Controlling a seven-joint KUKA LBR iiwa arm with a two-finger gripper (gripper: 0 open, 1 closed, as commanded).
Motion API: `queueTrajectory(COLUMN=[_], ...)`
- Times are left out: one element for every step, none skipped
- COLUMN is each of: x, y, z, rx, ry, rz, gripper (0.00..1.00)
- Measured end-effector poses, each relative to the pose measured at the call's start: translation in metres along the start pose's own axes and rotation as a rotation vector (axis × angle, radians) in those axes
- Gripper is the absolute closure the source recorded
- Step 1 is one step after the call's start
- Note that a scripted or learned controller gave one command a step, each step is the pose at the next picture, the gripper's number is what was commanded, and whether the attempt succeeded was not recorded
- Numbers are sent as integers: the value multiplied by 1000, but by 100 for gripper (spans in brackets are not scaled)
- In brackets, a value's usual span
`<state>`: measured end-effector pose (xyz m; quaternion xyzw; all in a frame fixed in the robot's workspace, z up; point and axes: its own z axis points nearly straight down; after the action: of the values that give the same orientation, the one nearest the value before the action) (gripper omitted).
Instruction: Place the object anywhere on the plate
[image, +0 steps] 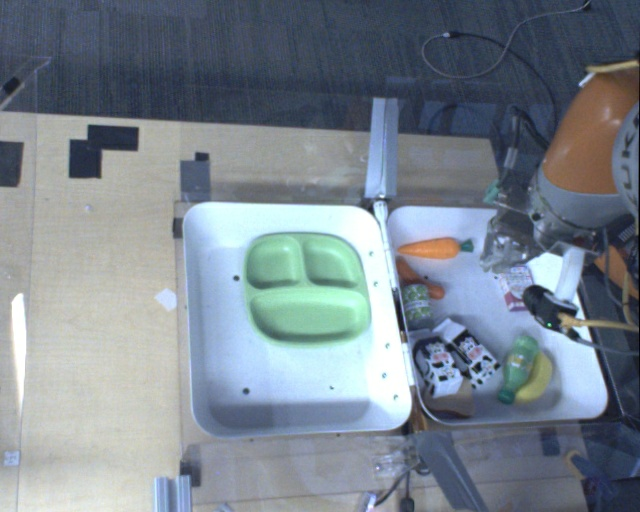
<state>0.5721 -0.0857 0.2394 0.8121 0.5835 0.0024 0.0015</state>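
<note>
A green three-compartment plate (305, 287) lies upside up in the left white bin (215, 330), with nothing on it. My gripper (498, 256) hangs over the back of the right bin (590, 395), just right of an orange carrot (434, 248). Nothing shows in its grasp. A small pink and white packet (517, 283) lies just below and right of the gripper.
The right bin also holds a green can (417, 305) with a red-orange piece (412, 274) behind it, two black and white cartons (455, 362), a green bottle (519, 362), a banana (540, 378) and a brown scrap (452, 403). A metal divider (381, 150) stands between the bins.
</note>
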Motion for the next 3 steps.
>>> queueTrajectory(x=[92, 179, 242], y=[48, 37, -8], z=[21, 55, 39], rx=[3, 2, 1], ry=[-1, 0, 1], rz=[-23, -160, -412], gripper=[100, 100, 100])
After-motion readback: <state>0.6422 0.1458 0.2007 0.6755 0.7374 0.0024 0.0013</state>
